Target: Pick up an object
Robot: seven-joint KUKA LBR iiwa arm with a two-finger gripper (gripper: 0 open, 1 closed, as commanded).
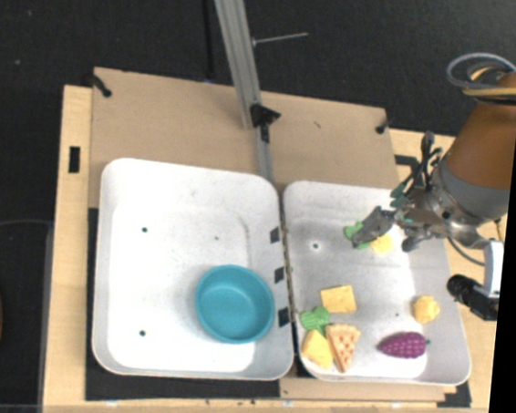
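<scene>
Two white bins sit side by side on the bench; we take the blue bowl [229,303] as our landmark, resting in the left bin [149,199] toward its near-right corner. Everything else lies to the right of the bowl, in the right bin [330,218].

Just right of the bowl, across the divider btw the bins, we see a green piece [314,319] touching a yellow wedge [318,349], w/ an orange pizza-like slice [344,346] beside that. A yellow block [338,298] lies a bit up and right of the bowl. Farther right: a purple grape bunch [403,345], and above it a small yellow-orange lump [426,309].

The gripper [393,226] is well up and to the right of the bowl, over the far part of the right bin, arm coming in from the right w/ its orange band above the wrist. Below its tip we see a small green item [361,233] and a pale yellow item [381,245], close together. Whether the fingers are wide or narrow we cannot tell, nor whether either item is actually btw them; the dark tip overlaps the green one.
</scene>
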